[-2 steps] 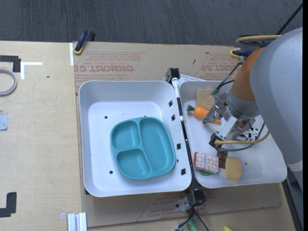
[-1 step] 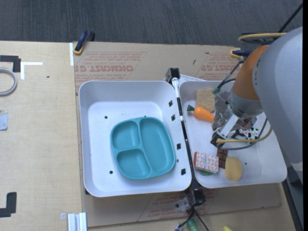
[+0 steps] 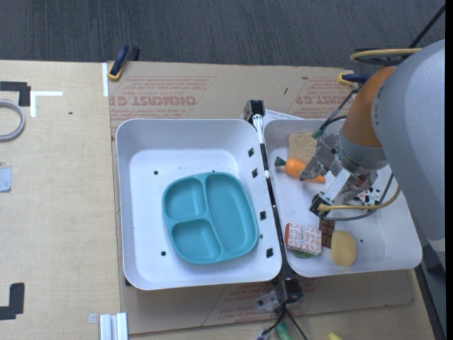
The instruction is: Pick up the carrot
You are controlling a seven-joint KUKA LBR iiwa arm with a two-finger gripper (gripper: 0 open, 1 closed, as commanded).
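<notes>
The carrot (image 3: pixel 293 167) is orange with a small green top and lies in the right bin (image 3: pixel 396 250), near its left wall, pointing right. My gripper (image 3: pixel 313 184) hangs low over the carrot's right end and covers part of it. A sliver of orange shows just right of the gripper. The grey wrist with its orange band rises behind, toward the upper right.
A tan bread slice (image 3: pixel 301 144) lies just behind the carrot. Toward the front of the right bin are a pink-and-white packet (image 3: pixel 303 238), a brown block (image 3: pixel 326 229) and a yellow lump (image 3: pixel 344 249). The left bin (image 3: pixel 141 154) holds a teal divided plate (image 3: pixel 210 217).
</notes>
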